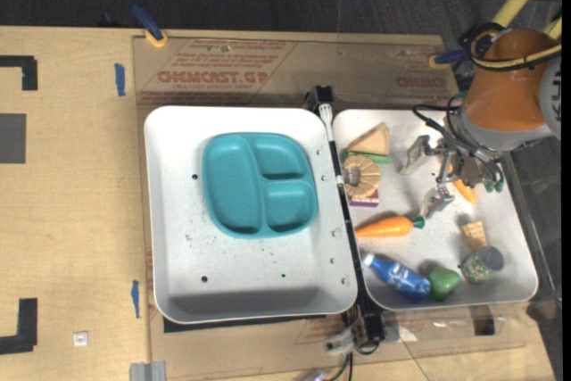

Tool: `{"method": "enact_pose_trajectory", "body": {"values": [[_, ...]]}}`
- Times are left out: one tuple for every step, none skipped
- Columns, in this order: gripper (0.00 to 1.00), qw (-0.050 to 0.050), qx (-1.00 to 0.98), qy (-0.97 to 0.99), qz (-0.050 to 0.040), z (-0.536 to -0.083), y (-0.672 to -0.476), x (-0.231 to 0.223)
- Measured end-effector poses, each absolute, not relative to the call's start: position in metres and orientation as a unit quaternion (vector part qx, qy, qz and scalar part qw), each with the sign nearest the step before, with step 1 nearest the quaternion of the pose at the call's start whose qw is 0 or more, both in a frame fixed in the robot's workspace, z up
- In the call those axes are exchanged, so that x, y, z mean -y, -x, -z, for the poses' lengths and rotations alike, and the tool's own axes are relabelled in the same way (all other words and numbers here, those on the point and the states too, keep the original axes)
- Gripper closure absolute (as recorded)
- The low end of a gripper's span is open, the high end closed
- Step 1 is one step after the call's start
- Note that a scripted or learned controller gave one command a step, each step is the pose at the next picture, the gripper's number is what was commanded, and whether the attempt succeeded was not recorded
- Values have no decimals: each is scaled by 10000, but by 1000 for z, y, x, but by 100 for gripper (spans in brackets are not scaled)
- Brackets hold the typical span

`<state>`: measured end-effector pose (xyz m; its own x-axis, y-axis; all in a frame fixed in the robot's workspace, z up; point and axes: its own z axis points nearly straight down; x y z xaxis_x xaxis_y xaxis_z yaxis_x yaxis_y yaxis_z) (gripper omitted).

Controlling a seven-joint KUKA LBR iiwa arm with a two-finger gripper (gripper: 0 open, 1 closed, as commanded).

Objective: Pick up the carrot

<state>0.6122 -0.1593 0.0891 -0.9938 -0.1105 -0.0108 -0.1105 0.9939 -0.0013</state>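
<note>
The carrot (389, 227) is seen lying flat in the right bin (517, 232), near its left wall, green tip pointing right; the gripper (430, 178) is held above and to the right of it, fingers spread wide with nothing between them; a blue bottle (398, 275) lies below the carrot; a teal tray (260, 183) is set in the left bin (178, 219).
</note>
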Motion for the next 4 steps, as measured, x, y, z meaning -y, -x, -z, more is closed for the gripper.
{"method": "enact_pose_trajectory", "body": {"values": [[0, 62, -9735, 2287, 19, -88, -632, 224], [100, 150, -9735, 2280, 34, -103, -637, 221], [0, 145, -9736, 2279, 28, -102, -637, 221], [0, 65, -9997, 249, 8, -88, -648, 223]]}}
